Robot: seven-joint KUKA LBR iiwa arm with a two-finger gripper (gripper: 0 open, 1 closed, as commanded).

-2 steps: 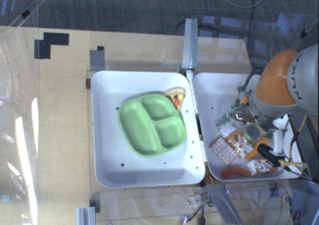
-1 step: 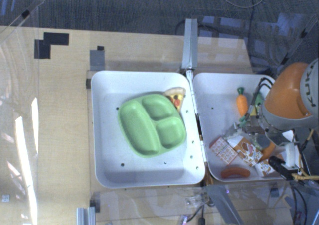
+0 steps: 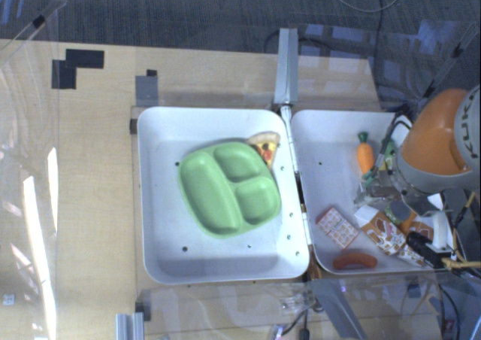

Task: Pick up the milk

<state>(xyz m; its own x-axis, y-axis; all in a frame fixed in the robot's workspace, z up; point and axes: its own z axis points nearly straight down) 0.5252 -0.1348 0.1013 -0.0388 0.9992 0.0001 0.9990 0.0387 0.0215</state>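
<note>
1. Camera view, bench: two shallow white bins sit side by side. The left bin (image 3: 161, 256) holds a green divided plate (image 3: 229, 188) near its middle.
2. A toy pizza slice (image 3: 264, 145) lies at the plate's upper right edge, close to the wall between the bins.
3. The right bin (image 3: 323, 135) holds a carrot (image 3: 364, 156) in its upper part, a small waffle-like square (image 3: 337, 227) lower down, and a reddish sausage (image 3: 355, 261) near the front wall.
4. The arm (image 3: 440, 139) reaches in from the right, its orange band above the right bin's right side.
5. The gripper (image 3: 378, 194) hangs low over the right half of that bin; whether its claw is apart or together cannot be told from this angle.
6. A printed carton, probably the milk (image 3: 387, 235), lies flat on the bin floor just below the gripper, beside the waffle square; nothing shows it between the claw.
</note>
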